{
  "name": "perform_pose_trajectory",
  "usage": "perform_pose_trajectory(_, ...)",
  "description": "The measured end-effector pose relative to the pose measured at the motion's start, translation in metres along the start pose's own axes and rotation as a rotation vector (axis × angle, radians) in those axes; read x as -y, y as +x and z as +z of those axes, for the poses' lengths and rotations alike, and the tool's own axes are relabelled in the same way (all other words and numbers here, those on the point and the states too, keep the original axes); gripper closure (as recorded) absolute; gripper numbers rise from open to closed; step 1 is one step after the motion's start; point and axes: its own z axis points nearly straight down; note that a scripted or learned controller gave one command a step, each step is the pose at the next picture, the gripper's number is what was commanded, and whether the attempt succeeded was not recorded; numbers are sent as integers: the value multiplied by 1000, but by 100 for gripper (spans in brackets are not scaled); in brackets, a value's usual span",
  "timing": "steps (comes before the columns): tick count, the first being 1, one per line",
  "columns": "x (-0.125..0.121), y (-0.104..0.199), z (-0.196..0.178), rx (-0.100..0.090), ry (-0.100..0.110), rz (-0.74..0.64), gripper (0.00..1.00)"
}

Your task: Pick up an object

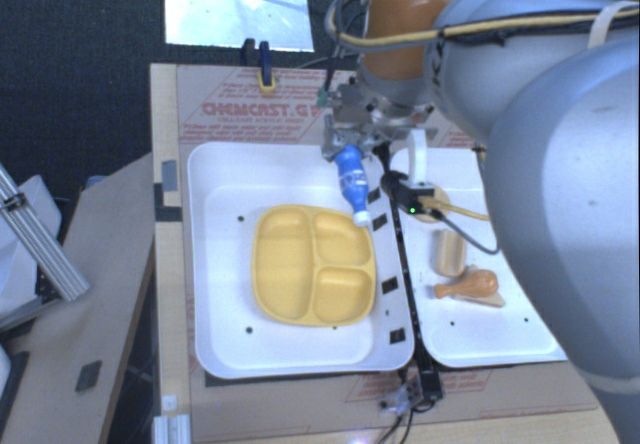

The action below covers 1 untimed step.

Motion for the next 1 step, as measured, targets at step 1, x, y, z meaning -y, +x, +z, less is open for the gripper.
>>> perform_pose_trajectory(1, 0, -3, 0, 2, 1, 3, 0)
